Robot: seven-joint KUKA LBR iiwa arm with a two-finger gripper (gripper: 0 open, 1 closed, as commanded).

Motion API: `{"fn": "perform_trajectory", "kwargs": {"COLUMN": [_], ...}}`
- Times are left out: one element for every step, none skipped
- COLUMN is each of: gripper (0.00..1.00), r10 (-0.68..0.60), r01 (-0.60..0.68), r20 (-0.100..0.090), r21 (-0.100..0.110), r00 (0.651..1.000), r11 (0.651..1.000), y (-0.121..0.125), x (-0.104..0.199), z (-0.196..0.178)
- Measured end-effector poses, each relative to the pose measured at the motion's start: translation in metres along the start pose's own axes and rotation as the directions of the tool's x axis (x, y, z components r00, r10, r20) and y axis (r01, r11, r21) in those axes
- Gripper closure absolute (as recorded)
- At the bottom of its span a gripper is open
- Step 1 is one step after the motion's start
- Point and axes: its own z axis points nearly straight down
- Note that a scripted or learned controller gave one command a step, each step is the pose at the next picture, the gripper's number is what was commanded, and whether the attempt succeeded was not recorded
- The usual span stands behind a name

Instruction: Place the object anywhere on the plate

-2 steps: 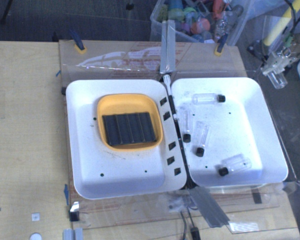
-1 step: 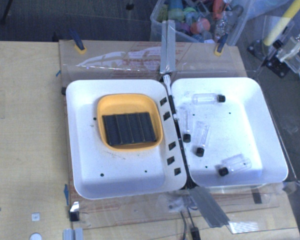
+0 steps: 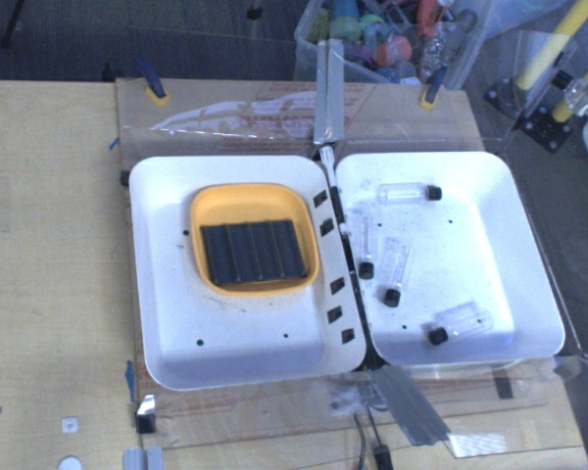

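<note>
A yellow, rounded-square plate (image 3: 202,210) lies in the left white bin (image 3: 167,321), toward its back. A black, ribbed, rectangular object (image 3: 253,251) lies flat on the plate and covers most of its floor. In the right white bin (image 3: 514,262) lie several clear plastic vials with black caps. One vial (image 3: 404,193) is near the back, one vial (image 3: 459,319) is near the front, and two lie close to the divider.
Black tabs line the ridge (image 3: 333,262) where the two bins meet. A clear tub of colourful toys (image 3: 392,18) stands behind the bins. Yellow and black equipment (image 3: 559,57) stands at the back right. Bare wooden bench (image 3: 49,262) extends left of the bins.
</note>
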Motion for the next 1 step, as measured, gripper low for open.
{"fn": "perform_trajectory", "kwargs": {"gripper": [1.0], "r10": [-0.294], "r01": [0.294], "r20": [0.001], "r21": [-0.001], "r00": [0.956], "r11": [0.956], "y": [0.0064], "x": [-0.0041], "z": [0.0]}}
